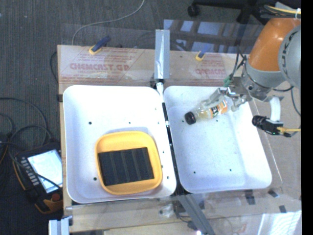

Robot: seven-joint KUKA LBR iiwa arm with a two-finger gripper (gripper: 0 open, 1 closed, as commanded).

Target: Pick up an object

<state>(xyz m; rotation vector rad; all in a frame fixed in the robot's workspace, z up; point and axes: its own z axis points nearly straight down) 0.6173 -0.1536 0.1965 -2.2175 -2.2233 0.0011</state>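
Clear bottle (208, 110) in right bin (230, 170), far end blurred beneath gripper (234, 96).

Just beside my end effector (234, 98) lies a small bottle (208, 110) of clear, glossy plastic with a matt black cap. The bin (244, 175) under me is smooth white plastic, like the one (78, 111) farther off. That bin holds a yellow plastic tray (128, 163) with a ribbed, matt black insert.
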